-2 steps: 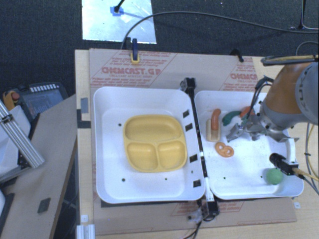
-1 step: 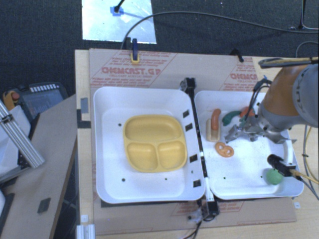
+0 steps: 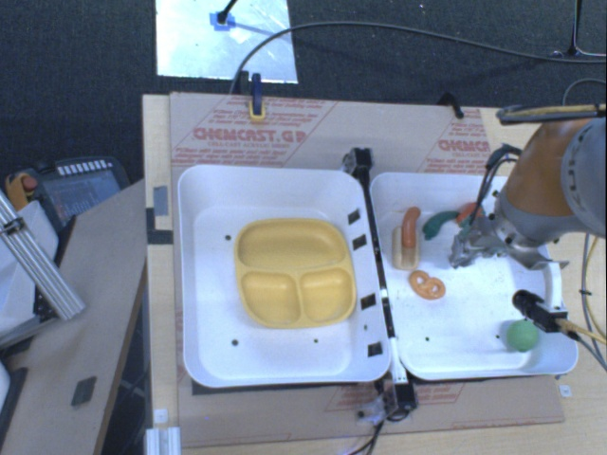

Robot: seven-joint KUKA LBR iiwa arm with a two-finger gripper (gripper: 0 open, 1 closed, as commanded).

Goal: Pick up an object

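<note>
Item: claw [image 3: 465,252] hanging low in the right bin [image 3: 455,349], finger state not discernible, is sitting among hot dog [image 3: 409,227], pretzel [image 3: 428,284] and green piece [image 3: 440,222], risking closing between them on nothing.

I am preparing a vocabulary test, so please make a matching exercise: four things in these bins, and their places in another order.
Things:
1. yellow tray
2. green ball
3. pretzel
4. hot dog

Places:
A. right bin, near corner
B. left bin, middle
C. right bin, beside the divider
D. right bin, just nearer than the hot dog

Pairs: 1-B, 2-A, 3-D, 4-C
</note>
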